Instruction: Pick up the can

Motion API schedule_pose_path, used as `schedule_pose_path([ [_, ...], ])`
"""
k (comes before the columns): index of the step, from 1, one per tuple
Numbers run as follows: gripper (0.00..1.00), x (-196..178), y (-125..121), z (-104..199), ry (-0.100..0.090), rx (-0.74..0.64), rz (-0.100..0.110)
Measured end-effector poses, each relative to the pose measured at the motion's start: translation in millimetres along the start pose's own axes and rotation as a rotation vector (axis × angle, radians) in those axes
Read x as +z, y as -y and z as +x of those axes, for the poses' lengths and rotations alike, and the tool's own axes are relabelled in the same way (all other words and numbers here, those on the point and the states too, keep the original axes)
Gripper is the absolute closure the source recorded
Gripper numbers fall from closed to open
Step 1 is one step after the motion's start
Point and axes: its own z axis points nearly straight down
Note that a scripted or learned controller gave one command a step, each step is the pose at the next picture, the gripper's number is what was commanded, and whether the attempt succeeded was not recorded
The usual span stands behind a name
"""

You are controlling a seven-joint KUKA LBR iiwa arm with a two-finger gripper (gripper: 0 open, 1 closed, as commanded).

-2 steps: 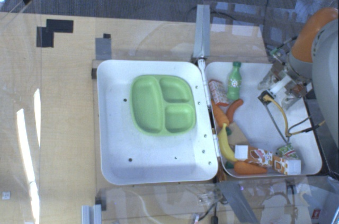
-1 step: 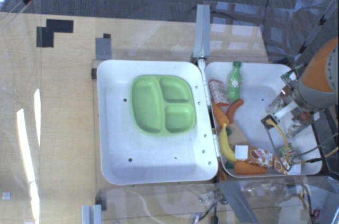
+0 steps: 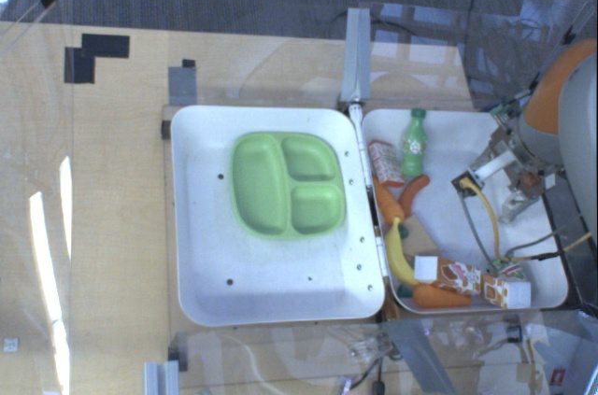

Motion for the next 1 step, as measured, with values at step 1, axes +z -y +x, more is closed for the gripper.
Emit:
schedule_pose_path([
  [1, 0.00, 1.2, -23.7, 48.0, 0.001, 0.048, -0.003],
])
